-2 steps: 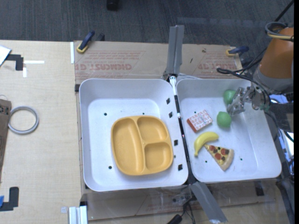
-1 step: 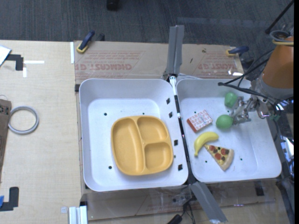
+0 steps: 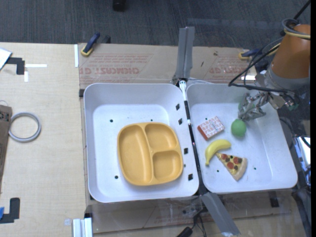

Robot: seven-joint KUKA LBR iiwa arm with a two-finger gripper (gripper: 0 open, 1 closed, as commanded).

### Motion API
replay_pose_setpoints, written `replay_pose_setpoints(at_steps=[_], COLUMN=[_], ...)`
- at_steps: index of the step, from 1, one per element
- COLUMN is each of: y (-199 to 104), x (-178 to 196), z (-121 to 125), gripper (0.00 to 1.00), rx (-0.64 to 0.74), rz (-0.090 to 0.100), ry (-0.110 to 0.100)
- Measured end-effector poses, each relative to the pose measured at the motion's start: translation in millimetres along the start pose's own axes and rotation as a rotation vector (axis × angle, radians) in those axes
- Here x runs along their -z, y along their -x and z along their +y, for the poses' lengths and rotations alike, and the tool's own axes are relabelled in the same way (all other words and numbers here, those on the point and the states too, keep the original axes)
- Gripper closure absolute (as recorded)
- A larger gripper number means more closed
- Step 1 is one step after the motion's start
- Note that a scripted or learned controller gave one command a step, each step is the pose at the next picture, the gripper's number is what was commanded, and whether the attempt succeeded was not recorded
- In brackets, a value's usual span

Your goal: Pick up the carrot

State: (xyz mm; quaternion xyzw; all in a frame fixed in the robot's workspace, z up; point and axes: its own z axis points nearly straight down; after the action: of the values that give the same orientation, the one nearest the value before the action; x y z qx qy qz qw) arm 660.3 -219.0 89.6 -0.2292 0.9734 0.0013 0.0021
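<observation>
In the right-hand bin [image 3: 292,180], at its far corner: where the carrot lies I cannot tell from this angle, and my best guess is that it sits under or just behind my tool [image 3: 253,108], which hangs low over that corner with the orange-banded arm [image 3: 294,53] reaching in above it. Whether the tool is apart or together I cannot tell either; its grey metal blurs against the white floor, and nothing orange can be made out in it, so I claim no hold. I judge the pick as still open, the tool brought down here because this is the spot the program has chosen.

Just beside the tool, toward the near side, rests a green ball [image 3: 239,128], close enough that a careless descent could nudge it. Left of the ball lies a red-and-white packet [image 3: 211,127]; nearer the front edge a banana [image 3: 216,149] curls just beside a pizza slice [image 3: 233,164]. All four lie loose on the floor of the bin, scattered as if tipped in for sorting.

The left bin [image 3: 98,147] carries a yellow divided plate [image 3: 148,153], its three compartments bare. Beyond the bins, on the pale tabletop [image 3: 44,181], a roll of tape [image 3: 22,127] lies flat, well apart from the work
</observation>
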Motion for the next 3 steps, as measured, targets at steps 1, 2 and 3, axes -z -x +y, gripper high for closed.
replay_pose_setpoints(at_steps=[1, 2, 3], y=[-15.1, 12.8, 0.4], x=[31.8, -0.4, 232.1], z=[72.0, 26.3, -2.6], gripper=[1.00, 1.00, 1.00], rx=[-0.115, 0.090, 0.651], rz=[0.004, 0.001, -0.001], ry=[0.001, 0.000, 0.003])
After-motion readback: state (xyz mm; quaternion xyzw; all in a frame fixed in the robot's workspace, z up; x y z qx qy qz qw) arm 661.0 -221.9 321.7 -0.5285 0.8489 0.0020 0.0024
